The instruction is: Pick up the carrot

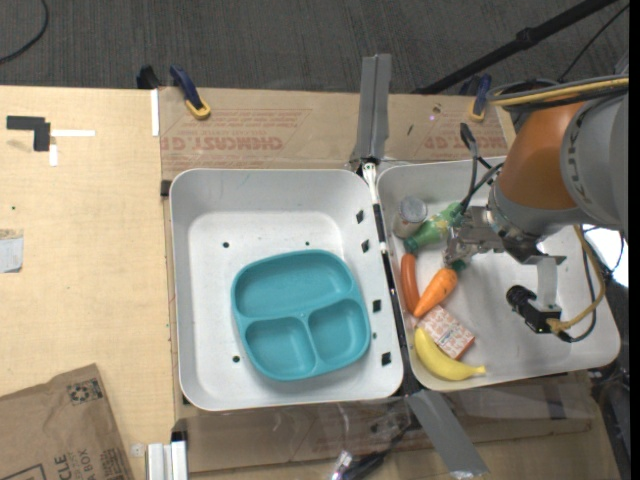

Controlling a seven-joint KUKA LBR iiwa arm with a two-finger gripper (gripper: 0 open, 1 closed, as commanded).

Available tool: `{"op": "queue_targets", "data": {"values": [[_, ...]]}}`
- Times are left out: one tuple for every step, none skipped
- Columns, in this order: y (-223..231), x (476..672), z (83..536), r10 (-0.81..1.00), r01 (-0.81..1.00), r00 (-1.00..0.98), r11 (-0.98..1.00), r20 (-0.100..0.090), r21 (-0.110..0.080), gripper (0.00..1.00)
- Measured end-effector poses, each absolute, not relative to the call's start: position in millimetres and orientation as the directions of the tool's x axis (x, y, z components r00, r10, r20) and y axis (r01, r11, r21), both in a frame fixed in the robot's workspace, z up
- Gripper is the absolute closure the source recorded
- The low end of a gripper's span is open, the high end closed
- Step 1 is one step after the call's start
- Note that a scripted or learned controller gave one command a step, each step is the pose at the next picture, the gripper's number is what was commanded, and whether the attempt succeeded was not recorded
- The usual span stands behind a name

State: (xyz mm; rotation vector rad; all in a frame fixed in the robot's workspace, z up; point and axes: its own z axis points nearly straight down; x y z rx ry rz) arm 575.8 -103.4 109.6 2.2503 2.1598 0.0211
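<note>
From my remote seat: the grey arm with orange band comes in from 3 o'clock, and its two-finger gripper point(458, 251) hangs over the right shallow white bin point(590, 343). I can't tell if the fingers are spread or pressed (too dark and small). The orange tapered carrot point(436, 291) lies tilted just below the gripper, thick end toward 1 o'clock. At its 9 o'clock, a slim red-orange chilli-like piece point(409, 281). At 6 o'clock, a small patterned packet point(446, 332), then a yellow banana point(446, 361). Green leafy item point(429, 231) at 12. The left bin point(190, 298) holds a teal three-compartment plate point(300, 314).
</note>
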Motion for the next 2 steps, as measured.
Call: {"op": "queue_targets", "data": {"values": [[-77.5, 637.1, 189.0, 1.000, 1.000, 0.002, -0.002, -0.002, -0.004, 1.00], [-81.9, 556.7, 197.6, 0.907, 0.907, -0.421, 0.421, 0.002, -0.004, 1.00]]}}
